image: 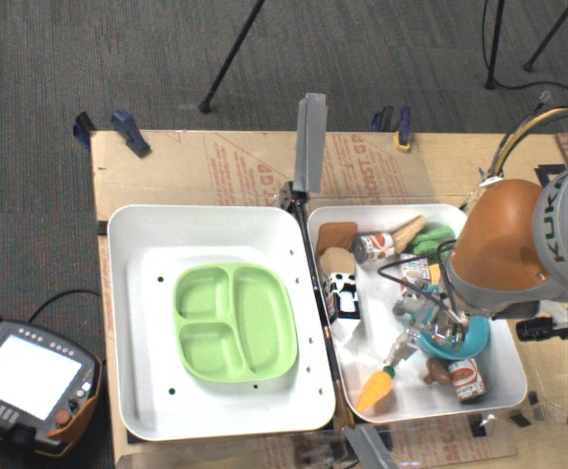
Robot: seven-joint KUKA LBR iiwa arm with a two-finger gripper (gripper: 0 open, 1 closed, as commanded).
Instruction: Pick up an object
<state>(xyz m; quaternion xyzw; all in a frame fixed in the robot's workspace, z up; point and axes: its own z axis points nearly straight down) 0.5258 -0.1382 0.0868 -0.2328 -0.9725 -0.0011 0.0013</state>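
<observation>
My gripper (418,328) is low inside the right bin (510,391), under the orange wrist band (499,237). It hangs over the bin's middle, just above and to the right of a toy carrot (375,389) whose green top points up at it. A teal bowl (471,338) lies right beside the gripper, partly hidden by it. A red-labelled can (468,380) lies below the bowl. No object shows between the fingers.
At the back of the right bin lie a second can (374,247), a green toy (437,234), a brown block (335,234), a tan piece (337,261) and a black-and-white item (342,295). The left bin (132,234) holds a green divided plate (235,322).
</observation>
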